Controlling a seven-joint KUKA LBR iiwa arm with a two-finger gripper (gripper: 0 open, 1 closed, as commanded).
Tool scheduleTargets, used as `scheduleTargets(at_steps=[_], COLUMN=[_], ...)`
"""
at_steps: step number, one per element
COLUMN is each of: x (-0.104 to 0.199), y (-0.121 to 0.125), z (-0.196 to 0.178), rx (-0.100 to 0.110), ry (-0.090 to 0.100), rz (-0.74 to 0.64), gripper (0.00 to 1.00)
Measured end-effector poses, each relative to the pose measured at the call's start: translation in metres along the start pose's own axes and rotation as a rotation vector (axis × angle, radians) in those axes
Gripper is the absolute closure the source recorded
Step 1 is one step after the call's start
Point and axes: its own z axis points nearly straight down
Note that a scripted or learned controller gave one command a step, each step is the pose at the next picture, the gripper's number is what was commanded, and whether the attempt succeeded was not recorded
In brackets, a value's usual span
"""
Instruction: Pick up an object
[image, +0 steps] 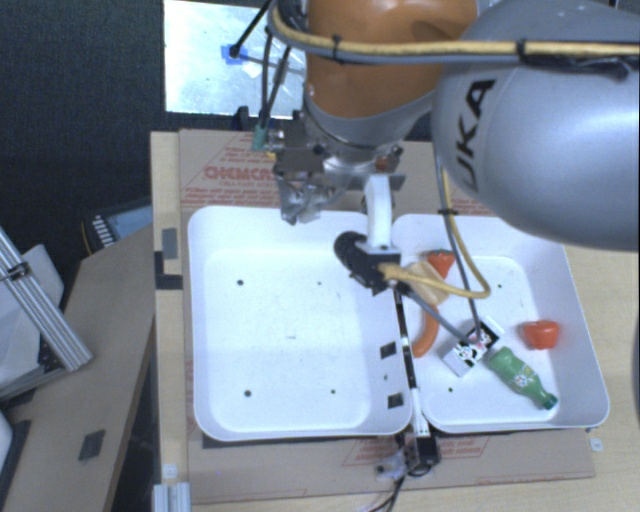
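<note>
The gripper (298, 204) hangs below the orange band of the arm (540, 120), over the far rim of the left bin (280, 340), near that bin's far right corner. It is blurred and seen from above, so I cannot tell whether it is wide or narrow, or whether it has anything in its grasp.

There are two white bins side by side on the bench (228, 168). The right bin (590, 400) begins just to the gripper's right, and all five loose things lie in it.

Closest to the gripper, to its right and a little nearer the camera, is one short orange-red piece (441, 264). Further toward the camera, beside the wall the two bins share, lies one long orange thing (426, 336), perhaps a carrot; a cable crosses it, so its shape is not sure. Just beyond that is one small white box (465, 356) with black marks. One green bottle (520, 376) lies on its side, its base close to the box, its neck pointing away from the gripper toward the near right corner. A second orange-red piece (540, 333) sits farthest to the right, well apart from the gripper.
</note>
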Motion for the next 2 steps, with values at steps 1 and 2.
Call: scheduleTargets(at_steps=[1,2], x=[-0.0316,-0.0298], y=[0.0056,0.0053], z=[-0.1115,-0.1159], rx=[-0.021,-0.012], ry=[0.003,0.001], rz=[0.012,0.007], gripper=[1.00,1.00])
